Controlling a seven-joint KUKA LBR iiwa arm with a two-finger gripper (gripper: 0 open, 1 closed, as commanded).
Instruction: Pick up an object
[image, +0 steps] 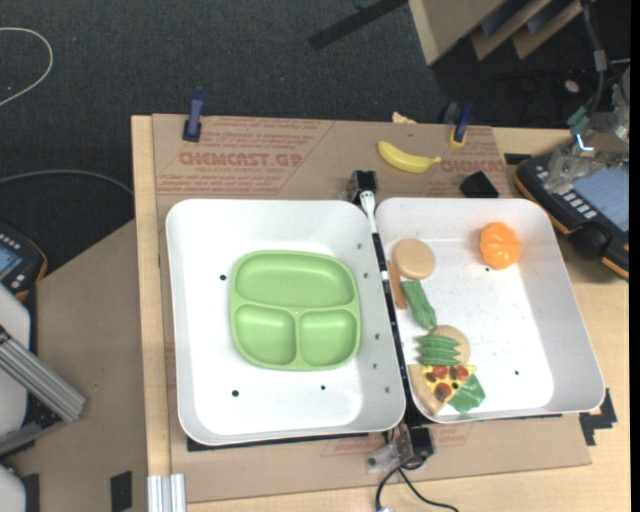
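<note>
The right bin (540, 330) holds an orange fruit (499, 245) at its back, a round tan biscuit (413, 259) by the left wall, and a green pod (419, 303) just below it. A flat piece with green stripes (442, 347) and a pizza slice (452, 386) lie at the bin's front left corner. The left bin (200, 250) holds a green divided plate (295, 309).
A yellow banana (407, 157) lies on the cardboard behind the bins, beside a small black object (479, 184). Blue clamps (193, 115) hold the board's back edge. A device with a screen (585, 195) sits at the far right.
</note>
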